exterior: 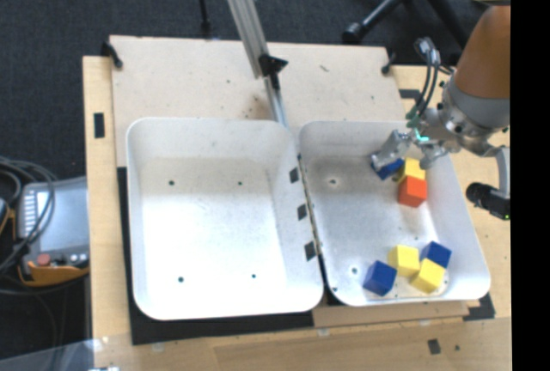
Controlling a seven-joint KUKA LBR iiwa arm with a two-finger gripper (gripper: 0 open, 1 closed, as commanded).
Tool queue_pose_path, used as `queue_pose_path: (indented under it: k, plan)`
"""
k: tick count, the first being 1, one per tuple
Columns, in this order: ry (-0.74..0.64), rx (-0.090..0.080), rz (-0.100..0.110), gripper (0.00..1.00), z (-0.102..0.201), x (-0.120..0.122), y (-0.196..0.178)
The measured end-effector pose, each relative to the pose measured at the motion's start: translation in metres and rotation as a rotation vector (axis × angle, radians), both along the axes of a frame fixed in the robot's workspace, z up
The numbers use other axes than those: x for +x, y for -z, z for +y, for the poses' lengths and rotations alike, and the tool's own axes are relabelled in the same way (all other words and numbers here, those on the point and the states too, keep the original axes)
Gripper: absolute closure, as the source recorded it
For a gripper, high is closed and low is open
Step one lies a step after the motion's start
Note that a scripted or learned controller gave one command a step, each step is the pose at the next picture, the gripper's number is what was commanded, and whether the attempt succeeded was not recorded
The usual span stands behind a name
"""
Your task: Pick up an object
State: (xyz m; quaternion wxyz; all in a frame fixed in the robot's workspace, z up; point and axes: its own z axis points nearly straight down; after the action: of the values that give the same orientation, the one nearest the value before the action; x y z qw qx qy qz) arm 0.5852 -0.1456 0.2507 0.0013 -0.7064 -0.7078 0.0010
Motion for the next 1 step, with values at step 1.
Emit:
queue_pose_path:
  k: [1]
  plan:
    - [0.000, 0.000, -0.004, 0.00, 0.0000, 0.0008, -0.0021]
